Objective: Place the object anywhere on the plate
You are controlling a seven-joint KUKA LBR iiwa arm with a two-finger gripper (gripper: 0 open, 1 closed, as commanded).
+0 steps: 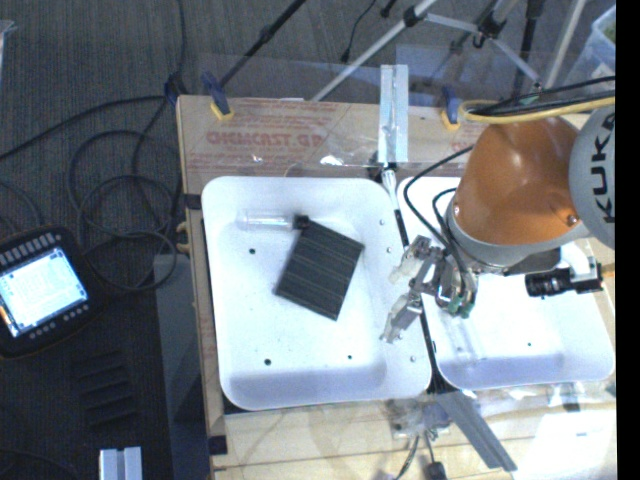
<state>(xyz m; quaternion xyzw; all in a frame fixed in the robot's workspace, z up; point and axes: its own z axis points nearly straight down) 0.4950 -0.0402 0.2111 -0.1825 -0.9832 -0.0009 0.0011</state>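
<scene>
A black ridged plate (320, 268) lies tilted in the middle of the left bin (240, 368). Just beyond its far left corner rests a clear tube with a black cap (268, 223), lying flat and touching or nearly touching the plate's corner. My gripper (405, 294) hangs over the right wall of the left bin, at the divider between the two bins, to the right of the plate. It is open: the pale fingers (412, 263) stand apart, and I see nothing between them.
The right bin (530, 368) is largely covered by the arm's orange band and grey wrist (515, 193). Cables run over its far edge. A metal post (393, 108) stands behind the bins. A pendant screen (40, 288) lies on the floor at left.
</scene>
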